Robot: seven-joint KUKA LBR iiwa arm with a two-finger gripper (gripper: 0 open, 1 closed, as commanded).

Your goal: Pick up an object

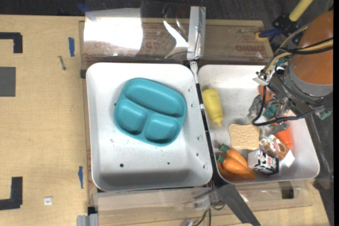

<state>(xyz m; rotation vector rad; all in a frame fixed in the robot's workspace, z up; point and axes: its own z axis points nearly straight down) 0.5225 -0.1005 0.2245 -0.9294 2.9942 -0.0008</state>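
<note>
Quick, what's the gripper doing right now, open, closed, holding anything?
Gripper: over the right bin, above the toast; whether it is open, closed or holding anything cannot be told.

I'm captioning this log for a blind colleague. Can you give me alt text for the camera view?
The robot arm reaches in from the right over the right bin, which holds a yellow bottle, a slice of toast, a carrot and a small carton. The left bin holds a teal divided plate.
</note>
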